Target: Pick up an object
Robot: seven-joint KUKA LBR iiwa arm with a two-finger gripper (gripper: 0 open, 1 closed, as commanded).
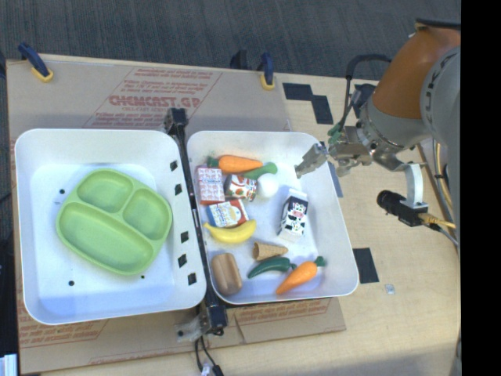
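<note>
Right bin (333, 210) — toy food (258, 218)

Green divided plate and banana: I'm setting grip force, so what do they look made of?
Green divided plate: likely moulded plastic, matte; uniform colour, soft rounded rims. Banana: probably a plastic toy, slightly glossy, with a flat, even yellow. Neither can be confirmed by look alone.
</note>
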